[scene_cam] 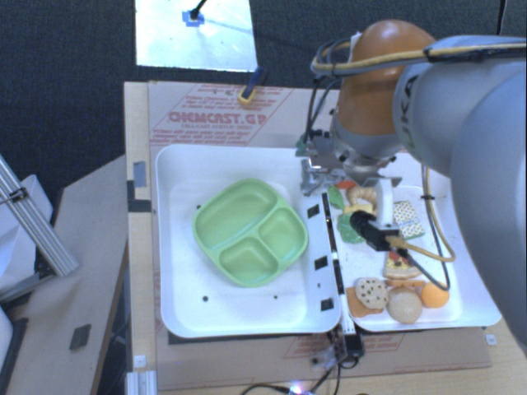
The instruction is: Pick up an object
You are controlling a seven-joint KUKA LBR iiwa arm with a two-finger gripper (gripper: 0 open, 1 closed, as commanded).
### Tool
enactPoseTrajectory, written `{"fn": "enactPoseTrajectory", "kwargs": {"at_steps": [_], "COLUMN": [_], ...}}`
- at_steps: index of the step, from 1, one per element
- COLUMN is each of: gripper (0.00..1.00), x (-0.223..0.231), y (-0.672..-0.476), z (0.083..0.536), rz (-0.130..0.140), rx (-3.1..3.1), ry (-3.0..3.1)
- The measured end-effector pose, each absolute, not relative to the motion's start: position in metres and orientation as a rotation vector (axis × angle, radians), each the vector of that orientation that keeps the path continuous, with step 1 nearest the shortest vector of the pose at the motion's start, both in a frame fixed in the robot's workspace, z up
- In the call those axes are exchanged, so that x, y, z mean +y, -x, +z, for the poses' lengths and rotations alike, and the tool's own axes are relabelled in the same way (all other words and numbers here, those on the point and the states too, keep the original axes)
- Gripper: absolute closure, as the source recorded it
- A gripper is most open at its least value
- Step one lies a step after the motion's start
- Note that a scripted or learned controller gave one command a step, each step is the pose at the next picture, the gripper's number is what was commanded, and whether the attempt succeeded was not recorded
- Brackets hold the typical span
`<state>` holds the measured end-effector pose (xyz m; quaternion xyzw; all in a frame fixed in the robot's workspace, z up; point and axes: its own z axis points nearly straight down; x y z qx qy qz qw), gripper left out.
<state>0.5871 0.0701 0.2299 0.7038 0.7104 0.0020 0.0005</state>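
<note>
My arm (461, 113) enters from the right and ends above the right bin (473, 290), near its upper left corner. My claw (350, 179) sits low over the toy food there; whether it is released or clenched, I cannot tell, as the wrist hides it.

Candidate things, all in the right bin:
- A green leaf (350, 229), flat, just below my claw.
- A checked cracker (408, 219), pale, square, to the right of the leaf.
- A cookie (372, 293), tan with dark chips, near the bin's front edge.
- A bun (404, 306), round and beige, touching the cookie's right side.
- An orange (436, 296), round, just beside the bun.

The left bin (181, 303) holds a green tray (249, 232) with three compartments, lying tilted. Both bins rest on cardboard (218, 115) on the bench.
</note>
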Motion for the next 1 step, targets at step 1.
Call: {"fn": "enactPoseTrajectory", "kwargs": {"at_steps": [1], "gripper": [1.0], "x": [0.0893], "y": [-0.5967], "z": [0.2346], "rz": [0.003], "rx": [2.228], "ry": [-2.215]}}
